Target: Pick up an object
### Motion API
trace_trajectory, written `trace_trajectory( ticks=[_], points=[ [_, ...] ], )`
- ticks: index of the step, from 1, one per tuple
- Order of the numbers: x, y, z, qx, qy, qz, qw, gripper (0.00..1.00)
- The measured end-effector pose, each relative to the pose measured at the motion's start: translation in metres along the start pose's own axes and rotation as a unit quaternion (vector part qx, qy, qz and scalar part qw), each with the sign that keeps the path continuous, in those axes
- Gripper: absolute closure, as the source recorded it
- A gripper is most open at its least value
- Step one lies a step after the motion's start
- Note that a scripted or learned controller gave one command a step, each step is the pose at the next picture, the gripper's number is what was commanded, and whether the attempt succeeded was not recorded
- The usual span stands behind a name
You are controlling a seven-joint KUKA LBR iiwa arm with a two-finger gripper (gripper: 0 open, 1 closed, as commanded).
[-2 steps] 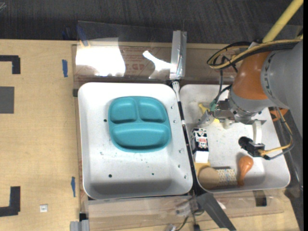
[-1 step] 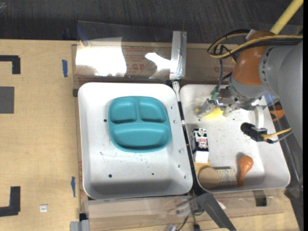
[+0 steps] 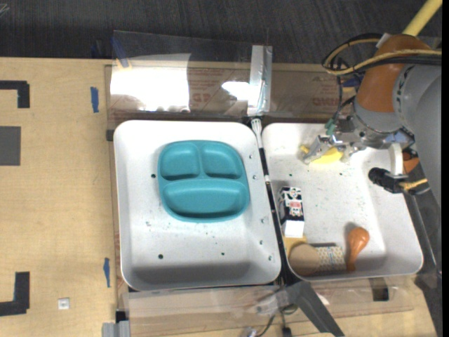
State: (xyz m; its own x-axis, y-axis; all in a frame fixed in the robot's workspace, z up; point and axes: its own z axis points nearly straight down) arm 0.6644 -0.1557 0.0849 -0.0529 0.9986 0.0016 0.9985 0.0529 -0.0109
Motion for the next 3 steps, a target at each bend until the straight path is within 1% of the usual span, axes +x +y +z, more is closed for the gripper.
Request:
trace_trajectory(
  ticks=[1, 2, 3],
  points=[
    [0.029, -0.010, -0.045, -0.007, -0.002, -0.091, 0.9958, 0.00],
    [0.039, -0.033, -0.002, -0.008, -0.002, -0.078, 0.9969, 0.00],
    [0.027, 0.002, 0.000, 0.000, -0.001, -0.045, 0.9990, 0.00]
  ],
)
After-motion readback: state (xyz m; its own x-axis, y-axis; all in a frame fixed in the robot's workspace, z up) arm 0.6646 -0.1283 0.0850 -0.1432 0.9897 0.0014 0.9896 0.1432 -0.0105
